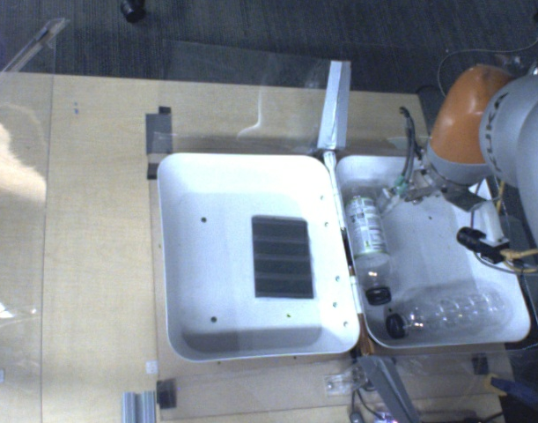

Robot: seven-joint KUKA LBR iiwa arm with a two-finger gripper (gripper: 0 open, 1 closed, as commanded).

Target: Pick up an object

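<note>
Bottles are the things to be picked, and both lie in the right bin point(515, 320), the smaller-looking of two shallow white bins on a pale wooden desk point(84, 236). One clear plastic bottle point(367, 229) with a silvery label lies along that bin's left wall, its length running away from the camera and its black cap point(377, 295) pointing toward the bin's near edge. A second clear bottle point(449, 311), nearly see-through with a ribbed body, lies crosswise along the bin's near wall, its black cap point(395, 325) close to the first bottle's cap, the two caps near each other but apart. The left bin point(185, 263), touching the right bin along a shared edge, has a dark ribbed rectangular patch point(283, 256) at the middle of its floor. A grey arm with an orange band point(462, 117) reaches over the far right corner of the right bin, with cables hanging around its wrist. The pincer point(408, 188) hangs above the far end of the right bin, just beyond the top of the labelled bottle and apart from it; its tip is small and blurred, so whether it is released or clenched cannot be told, and nothing is seen in its grip. A clear plastic sheet point(22, 104) leans over the desk far left of the left bin.
</note>
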